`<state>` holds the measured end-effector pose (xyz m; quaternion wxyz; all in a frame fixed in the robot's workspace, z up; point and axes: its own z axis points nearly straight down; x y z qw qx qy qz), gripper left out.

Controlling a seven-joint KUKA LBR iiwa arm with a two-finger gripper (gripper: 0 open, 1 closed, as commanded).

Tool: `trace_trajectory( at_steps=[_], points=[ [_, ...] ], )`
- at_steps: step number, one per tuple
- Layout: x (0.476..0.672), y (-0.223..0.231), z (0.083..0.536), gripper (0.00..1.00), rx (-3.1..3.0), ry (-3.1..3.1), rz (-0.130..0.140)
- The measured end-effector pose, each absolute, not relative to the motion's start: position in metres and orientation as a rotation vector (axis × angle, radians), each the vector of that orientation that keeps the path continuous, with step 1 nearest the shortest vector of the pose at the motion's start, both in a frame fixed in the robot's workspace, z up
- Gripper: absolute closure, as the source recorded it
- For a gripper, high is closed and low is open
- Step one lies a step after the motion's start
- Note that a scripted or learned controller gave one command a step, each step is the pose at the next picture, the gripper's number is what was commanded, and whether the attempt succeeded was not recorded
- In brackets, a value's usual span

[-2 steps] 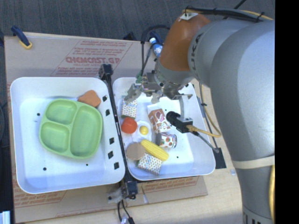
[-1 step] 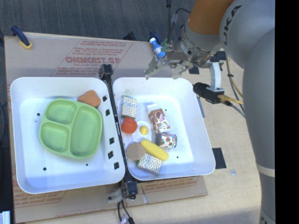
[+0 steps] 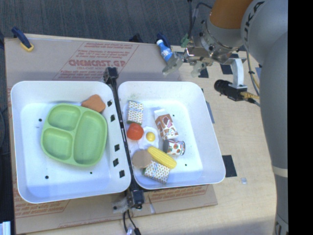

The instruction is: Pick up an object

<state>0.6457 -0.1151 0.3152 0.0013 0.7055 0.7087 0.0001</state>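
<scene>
Two white bins sit on the table (image 3: 234,146); toy food, including a corn cob (image 3: 161,156) and tomato (image 3: 135,131), clusters in the right bin (image 3: 208,131). Beyond its far rim hovers the claw (image 3: 186,65), seemingly spread apart and holding nothing.

Red print "CHEMCAST GP" is read on the cardboard sheet (image 3: 93,58) lying under the bins, with smaller red lines around it too blurred to be read. Dark lettering, partly "KU", is seen on the grey arm (image 3: 254,21). Carton patterns are not legible.
</scene>
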Motion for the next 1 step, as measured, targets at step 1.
trace_trajectory(
  at_steps=[1],
  points=[
    [0.6458, -0.1146, 0.3152, 0.0, 2.213, 2.227, 0.0]
  ],
)
